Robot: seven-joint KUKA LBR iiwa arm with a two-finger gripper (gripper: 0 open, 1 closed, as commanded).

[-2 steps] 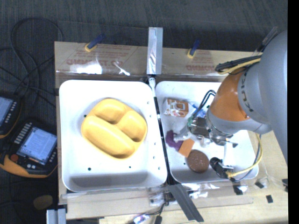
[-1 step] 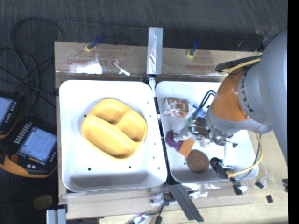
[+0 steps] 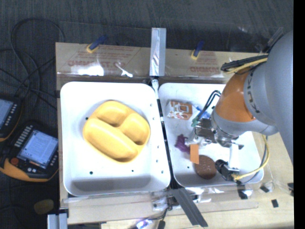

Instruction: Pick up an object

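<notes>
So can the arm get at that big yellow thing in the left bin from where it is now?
Probably yes. The yellow object lies alone in the left bin with open space above it, while the arm hangs over the right bin and would only need to swing across the divider.

The arm point(image 3: 257, 94) runs off the frame's right edge and covers much of the right bin's point(image 3: 248, 87) floor and far right wall; the gripper point(image 3: 209, 132) sits beneath the wrist, its fingers lost among dark fittings; the orange block point(image 3: 194, 153) beside the gripper is partly masked by it; the small carton point(image 3: 179, 110) beyond the gripper bears print too small to read; a handheld controller point(image 3: 29, 151), far left of the gripper, is cut by the frame's left edge, its screen blurred.
</notes>
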